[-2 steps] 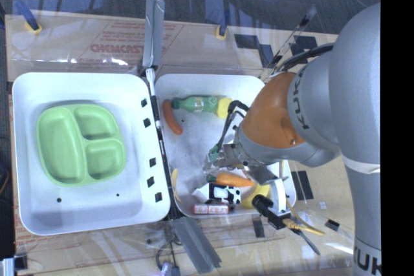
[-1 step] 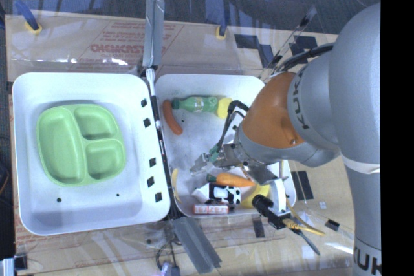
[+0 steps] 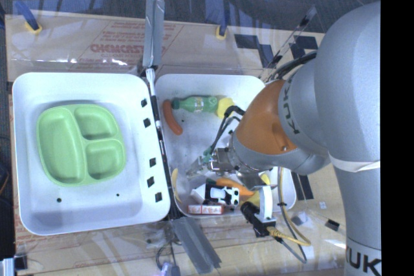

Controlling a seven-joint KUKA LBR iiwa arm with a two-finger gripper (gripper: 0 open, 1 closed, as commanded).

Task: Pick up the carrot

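My gripper is low in the front part of the right bin, under the arm's orange band. A small orange piece that looks like the carrot shows right at the gripper's tip, among its black and white parts. The arm's wrist hides most of it. I cannot make out whether the carrot is gripped or just lies beside the gripper.
In the right bin, a red sausage, a green bottle and a yellow item lie at the back. A yellow piece and a red-and-white packet sit near the front wall. The left bin holds a green divided plate.
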